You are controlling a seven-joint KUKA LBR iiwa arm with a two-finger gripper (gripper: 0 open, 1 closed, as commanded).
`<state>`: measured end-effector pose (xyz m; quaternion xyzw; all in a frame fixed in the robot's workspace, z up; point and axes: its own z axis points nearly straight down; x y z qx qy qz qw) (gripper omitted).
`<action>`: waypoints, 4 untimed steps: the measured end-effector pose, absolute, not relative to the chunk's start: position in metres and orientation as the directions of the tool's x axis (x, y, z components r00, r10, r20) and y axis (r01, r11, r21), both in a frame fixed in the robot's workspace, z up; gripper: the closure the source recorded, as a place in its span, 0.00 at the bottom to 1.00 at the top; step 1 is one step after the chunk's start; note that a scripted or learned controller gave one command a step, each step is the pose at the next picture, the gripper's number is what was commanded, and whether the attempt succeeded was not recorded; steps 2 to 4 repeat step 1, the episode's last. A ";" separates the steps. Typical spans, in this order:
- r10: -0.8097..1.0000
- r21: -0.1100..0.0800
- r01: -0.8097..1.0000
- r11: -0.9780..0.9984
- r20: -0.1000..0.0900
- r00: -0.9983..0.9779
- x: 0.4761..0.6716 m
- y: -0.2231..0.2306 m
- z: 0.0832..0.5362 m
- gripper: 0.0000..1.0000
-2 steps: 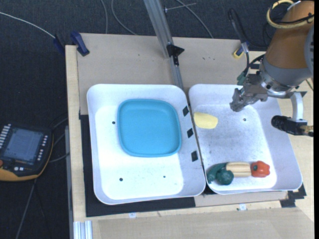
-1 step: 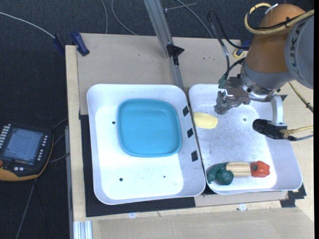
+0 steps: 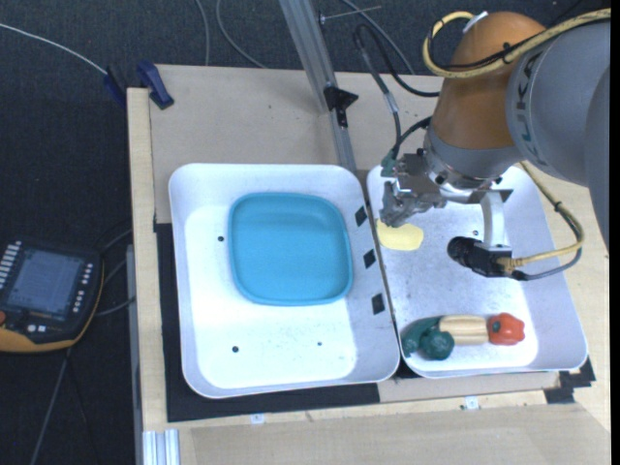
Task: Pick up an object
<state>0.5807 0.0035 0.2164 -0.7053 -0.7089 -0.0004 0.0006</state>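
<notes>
My gripper [image 3: 395, 209] hangs over the left part of the right bin [image 3: 552, 289], close to the wall between the bins. A pale yellow, flattish object [image 3: 403, 237] lies on the bin floor directly under and just in front of the gripper's tip. Whether they touch is unclear. At the front of the same bin a green object [image 3: 429, 341], a tan cylinder [image 3: 465, 329] and a red object [image 3: 505, 329] lie in a row, touching one another. The arm's grey and orange wrist [image 3: 484, 76] covers the back of the right bin.
A blue square plate [image 3: 291, 248] lies in the middle of the left bin [image 3: 194, 289]. A black cabled part [image 3: 477, 256] hangs off the arm over the right bin's middle. A metal pole [image 3: 315, 56] rises behind the bins. A handheld pendant [image 3: 44, 294] lies far left.
</notes>
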 end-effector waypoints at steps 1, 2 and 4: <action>1.000 0.002 1.000 0.005 0.002 -0.005 0.582 0.058 0.232 1.00; 1.000 0.002 1.000 0.005 0.002 -0.005 0.582 0.058 0.232 1.00; 1.000 0.002 1.000 0.005 0.002 -0.005 0.582 0.058 0.232 1.00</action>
